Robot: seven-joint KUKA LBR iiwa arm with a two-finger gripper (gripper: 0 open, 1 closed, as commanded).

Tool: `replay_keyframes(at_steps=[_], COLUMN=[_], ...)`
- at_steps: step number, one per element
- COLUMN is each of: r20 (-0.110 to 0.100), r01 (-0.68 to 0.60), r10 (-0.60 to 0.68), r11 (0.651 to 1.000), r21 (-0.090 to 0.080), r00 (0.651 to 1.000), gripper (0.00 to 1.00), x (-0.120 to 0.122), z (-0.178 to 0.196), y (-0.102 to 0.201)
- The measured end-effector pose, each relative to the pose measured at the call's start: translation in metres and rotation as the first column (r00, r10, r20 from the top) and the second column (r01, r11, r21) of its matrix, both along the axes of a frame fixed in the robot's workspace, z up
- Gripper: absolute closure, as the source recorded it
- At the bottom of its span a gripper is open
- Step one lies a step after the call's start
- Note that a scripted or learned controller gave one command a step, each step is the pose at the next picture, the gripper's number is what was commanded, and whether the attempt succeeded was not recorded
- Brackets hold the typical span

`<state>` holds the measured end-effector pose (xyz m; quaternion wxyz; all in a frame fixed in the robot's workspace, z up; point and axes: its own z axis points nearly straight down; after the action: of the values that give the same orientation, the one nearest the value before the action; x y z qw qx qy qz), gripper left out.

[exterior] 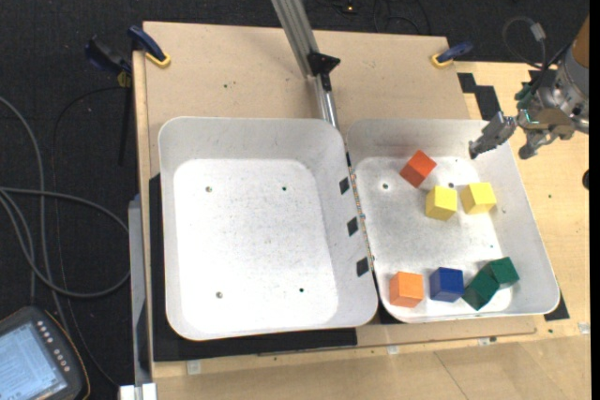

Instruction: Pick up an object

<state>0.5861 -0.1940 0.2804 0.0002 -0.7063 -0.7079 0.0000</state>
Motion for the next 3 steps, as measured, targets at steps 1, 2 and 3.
replay_keyframes(at_steps=[1,2,3], r20=[0.0,-0.006,-0.005], r01=[-0.001,0.003,0.002], r10=[0.001,-0.003,-0.002], r11=[1.0,1.0,1.0], r21=[-0.001,0.001,0.001], r00=[1.0,1.0,1.0], gripper=[0.0,0.0,0.0], x=[0.0,-0.01,-0.01], z=[0.0,-0.057,-0.101], y=[0.0,-0.002,0.003])
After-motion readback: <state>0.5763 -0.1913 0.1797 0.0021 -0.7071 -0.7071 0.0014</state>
